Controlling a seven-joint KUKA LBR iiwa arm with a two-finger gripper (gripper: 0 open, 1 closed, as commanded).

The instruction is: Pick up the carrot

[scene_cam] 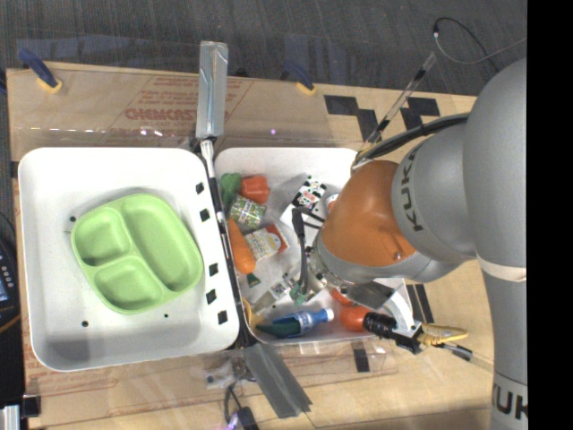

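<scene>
One carrot, right bin's left wall

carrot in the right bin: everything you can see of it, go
The carrot is a smooth orange tapered toy, plastic by the look, lying flat and lengthwise along the left wall of the right bin, by the divider. Its upper end sits just below a small green-labelled can; a flat orange-and-white packet lies against its right side. Its lower end runs toward clutter near a blue bottle. The gripper hangs to its right, apart from it. Nothing lifts it yet.
</scene>
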